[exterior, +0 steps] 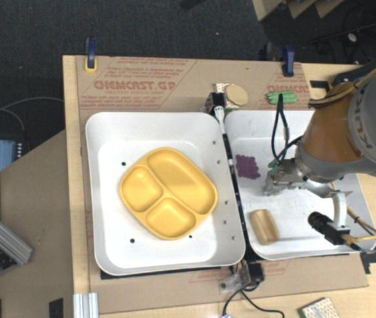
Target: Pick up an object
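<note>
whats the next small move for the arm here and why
Probably shift the pincer toward the tan block, then lower. It hovers over bare floor of the right bin, between the purple piece and the block, with nothing visibly held. The block looks the chunkier, easier target.

Blue clamps (91, 53) on bench's far edge; tape roll (235, 96).

Robotics lab, clamped bench (141, 78), cables (2, 114)

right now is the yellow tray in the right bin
No, the yellow tray lies in the left bin; the right bin holds other things.
</note>
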`<state>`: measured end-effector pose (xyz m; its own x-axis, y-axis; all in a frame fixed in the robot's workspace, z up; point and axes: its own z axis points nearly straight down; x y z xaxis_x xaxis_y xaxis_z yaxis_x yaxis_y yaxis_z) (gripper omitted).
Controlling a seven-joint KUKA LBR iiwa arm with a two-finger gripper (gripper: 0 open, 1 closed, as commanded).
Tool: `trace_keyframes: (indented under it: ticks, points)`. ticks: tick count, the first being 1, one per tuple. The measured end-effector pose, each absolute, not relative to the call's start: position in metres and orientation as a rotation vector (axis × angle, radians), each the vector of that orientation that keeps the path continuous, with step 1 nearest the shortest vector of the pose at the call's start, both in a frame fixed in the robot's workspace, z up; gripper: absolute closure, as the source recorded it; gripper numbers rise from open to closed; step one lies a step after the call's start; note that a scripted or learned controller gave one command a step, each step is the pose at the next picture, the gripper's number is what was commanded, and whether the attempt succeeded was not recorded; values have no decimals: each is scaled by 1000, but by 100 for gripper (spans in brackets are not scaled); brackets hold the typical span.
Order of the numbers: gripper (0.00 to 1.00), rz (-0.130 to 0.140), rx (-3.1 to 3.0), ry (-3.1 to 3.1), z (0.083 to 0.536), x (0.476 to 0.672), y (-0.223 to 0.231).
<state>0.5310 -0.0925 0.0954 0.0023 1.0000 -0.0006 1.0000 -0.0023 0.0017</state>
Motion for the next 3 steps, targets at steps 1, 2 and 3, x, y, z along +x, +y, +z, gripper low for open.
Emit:
trace_keyframes:
  ticks: [1,2,3]
  points:
    - [0,0,2223,2219,95,531,-92]
    - [0,2,2218,2219,84,567,-97]
    - [0,3,2217,2220,85,604,-94]
